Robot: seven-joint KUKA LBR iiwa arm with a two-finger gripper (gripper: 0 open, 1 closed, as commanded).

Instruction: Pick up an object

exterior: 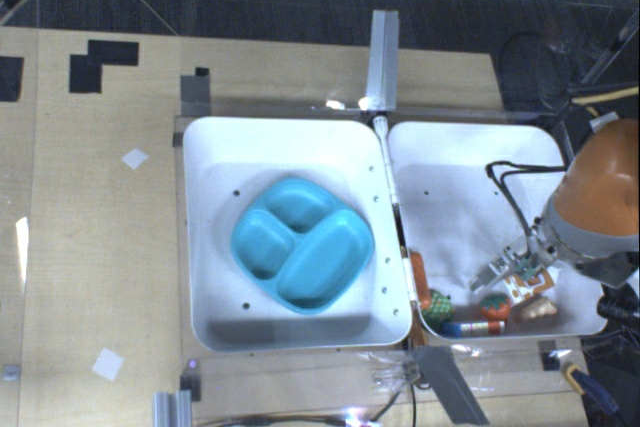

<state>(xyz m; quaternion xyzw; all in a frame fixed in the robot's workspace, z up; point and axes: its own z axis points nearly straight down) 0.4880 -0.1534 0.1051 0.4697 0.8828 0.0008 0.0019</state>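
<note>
On your counter (90,245) the left bin (205,215) carries a blue divided tray (300,243) at its centre, while the right bin (450,165) keeps a small heap of objects (480,313) at its 6 o'clock edge. The hand (512,267) hangs just above that heap, toward 5 o'clock in its bin. You cannot tell whether it is apart or together.

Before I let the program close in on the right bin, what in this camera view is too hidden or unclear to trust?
- Gripper: small and blurred over the cluttered pile; open or shut cannot be told.
- Small pale and brown objects: jumbled under the gripper, individual shapes unreadable.
- Grey arm with orange band: cut off by the right edge.
- Multicoloured small items along the right white bin's front wall: too small to identify.
</note>
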